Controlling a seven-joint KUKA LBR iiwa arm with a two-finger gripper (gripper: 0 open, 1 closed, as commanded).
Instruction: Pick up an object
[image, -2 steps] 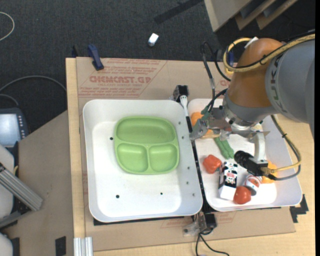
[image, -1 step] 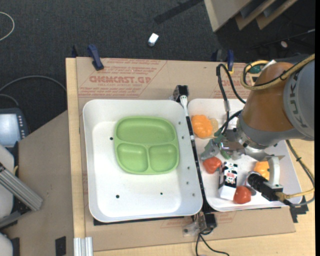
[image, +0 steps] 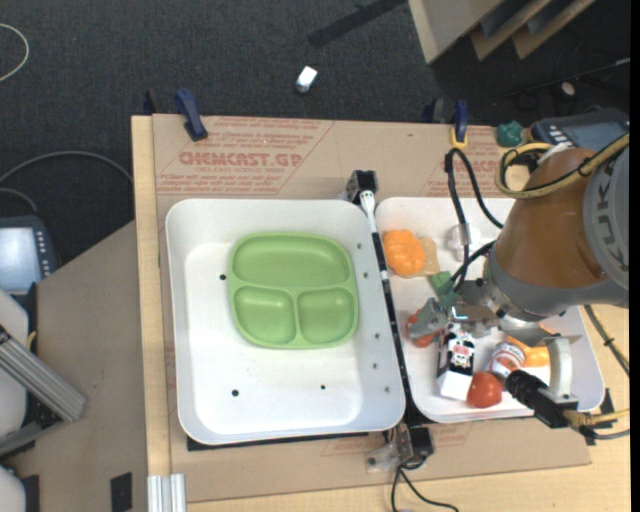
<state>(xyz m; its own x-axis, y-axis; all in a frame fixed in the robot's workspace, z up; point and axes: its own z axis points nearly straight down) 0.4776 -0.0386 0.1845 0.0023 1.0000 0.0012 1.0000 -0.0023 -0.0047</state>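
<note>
1. The arm reaches over the right bin, its gripper low near that bin's left wall, about midway along it.
2. Whether the gripper is released or clenched cannot be told; nothing is visibly held.
3. An orange object lies near the right bin's far-left corner.
4. A small black-and-white box and a red object sit touching near the bin's near edge.
5. The left bin carries a green 3-compartment plate toward its far side.
</note>
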